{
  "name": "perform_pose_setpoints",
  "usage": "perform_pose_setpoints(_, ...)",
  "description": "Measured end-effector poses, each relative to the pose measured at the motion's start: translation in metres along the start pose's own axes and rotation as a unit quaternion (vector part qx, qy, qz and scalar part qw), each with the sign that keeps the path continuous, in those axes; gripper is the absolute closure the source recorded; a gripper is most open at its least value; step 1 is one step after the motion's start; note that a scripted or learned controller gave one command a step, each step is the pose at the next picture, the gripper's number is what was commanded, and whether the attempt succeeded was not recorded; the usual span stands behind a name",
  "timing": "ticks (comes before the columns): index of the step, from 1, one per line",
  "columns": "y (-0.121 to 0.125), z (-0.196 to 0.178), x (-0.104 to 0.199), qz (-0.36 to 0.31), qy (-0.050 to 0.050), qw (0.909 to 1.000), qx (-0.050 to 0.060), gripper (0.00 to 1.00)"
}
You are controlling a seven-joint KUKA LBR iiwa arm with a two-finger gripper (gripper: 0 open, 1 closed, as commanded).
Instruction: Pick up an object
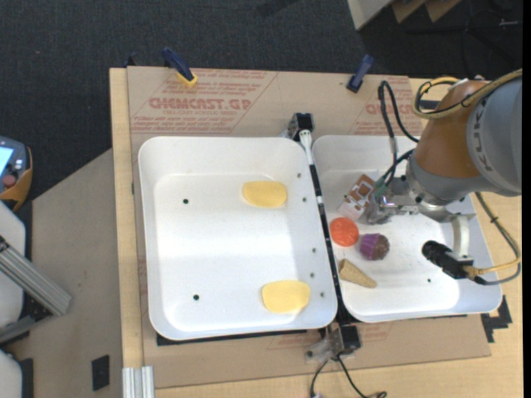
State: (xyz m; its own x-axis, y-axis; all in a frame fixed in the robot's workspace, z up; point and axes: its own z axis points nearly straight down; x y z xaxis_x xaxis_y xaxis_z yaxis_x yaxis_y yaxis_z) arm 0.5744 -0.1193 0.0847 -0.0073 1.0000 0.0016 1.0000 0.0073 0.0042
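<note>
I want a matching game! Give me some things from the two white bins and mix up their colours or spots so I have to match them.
Things:
1. round ball
2. bumpy lump
3. wedge piece
4. two oval pieces

Clues:
A. yellow, in the left bin
B. tan, nearest the front edge of the right bin
C. orange-red
D. purple

Pairs: 1-C, 2-D, 3-B, 4-A
</note>
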Motion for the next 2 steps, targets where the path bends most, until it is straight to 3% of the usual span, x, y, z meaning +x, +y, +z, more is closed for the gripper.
perform_pose_setpoints(1, 0.021, 0.000, -0.045, 0.005, -0.003, 1.0000, 0.000, 1.00)
perform_pose_setpoints(2, 0.004, 0.000, 0.024, 0.001, 0.001, 1.0000, 0.004, 1.00)
